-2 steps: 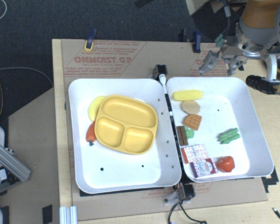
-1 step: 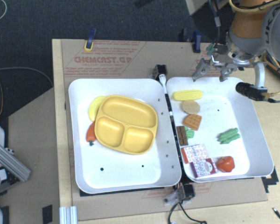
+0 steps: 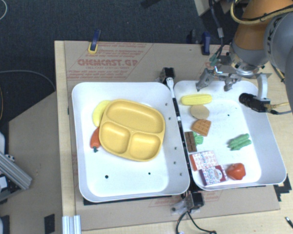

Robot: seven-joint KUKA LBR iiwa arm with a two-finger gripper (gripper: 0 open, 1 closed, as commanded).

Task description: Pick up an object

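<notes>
The gripper (image 3: 214, 83) hangs over the far left part of the right bin (image 3: 263, 130), just inside its far rim. Its two fingers (image 3: 201, 82) are spread wide apart and there is nothing between them. The grey arm with its orange band reaches in from the far right.

Nearest to the gripper is a yellow corn cob (image 3: 196, 99), which lies crosswise on the bin floor just near of the left finger and apart from it. Just near of the cob, close to touching it, sits a round tan piece (image 3: 200, 112). Next in the same row is an orange waffle-patterned piece (image 3: 201, 127), touching the tan one or nearly so.

Further toward the near side, a brown bar (image 3: 189, 140) lies against the bin's left wall, with a small green piece (image 3: 199, 140) just to its right. A green bean-like bundle (image 3: 240, 142) lies alone in the right half of the bin, well apart from the row. At the near end a red and white packet (image 3: 208, 166) lies flat, and a red tomato-like piece (image 3: 236, 171) sits just to its right, touching its edge.

The left bin (image 3: 88, 169) holds a yellow divided tray (image 3: 132, 129) in its middle. A yellow curved piece (image 3: 99, 112) is partly tucked under the tray's far left edge, and a red-orange pepper-like piece (image 3: 95, 139) lies against its left side.

Both bins rest on a brown printed board (image 3: 112, 57), where a blue and yellow clamp (image 3: 94, 43) grips the far edge.
</notes>
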